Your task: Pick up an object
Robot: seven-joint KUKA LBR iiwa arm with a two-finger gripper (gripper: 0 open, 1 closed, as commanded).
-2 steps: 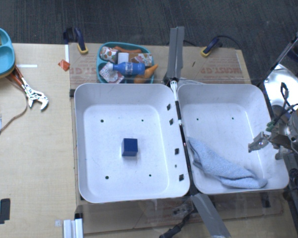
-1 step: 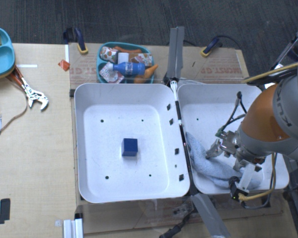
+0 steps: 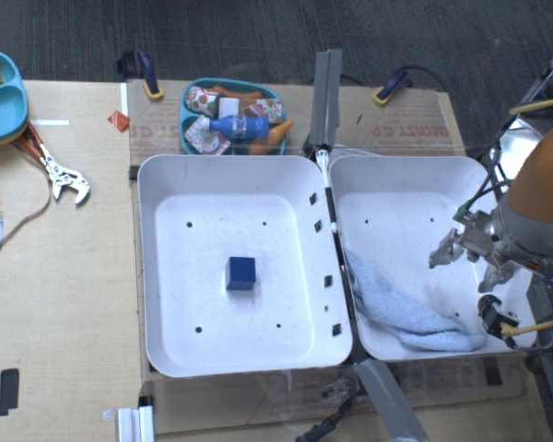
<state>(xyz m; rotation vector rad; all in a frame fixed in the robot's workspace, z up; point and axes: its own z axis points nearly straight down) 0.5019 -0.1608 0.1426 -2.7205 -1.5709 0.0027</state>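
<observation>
A small blue cube sat alone near the middle of the left white bin, resting flat on the floor of that bin and well apart from its walls. In the right white bin a pale blue cloth lay crumpled along the lower left part, reaching toward the front wall. The gripper hung over the right side of that bin, above the bare floor and apart from the cloth, with nothing between its parts (whether it was spread or pressed together could not be told from this angle). On the desk behind the bins stood a teal tray of small items, and a wrench lay to the left.
</observation>
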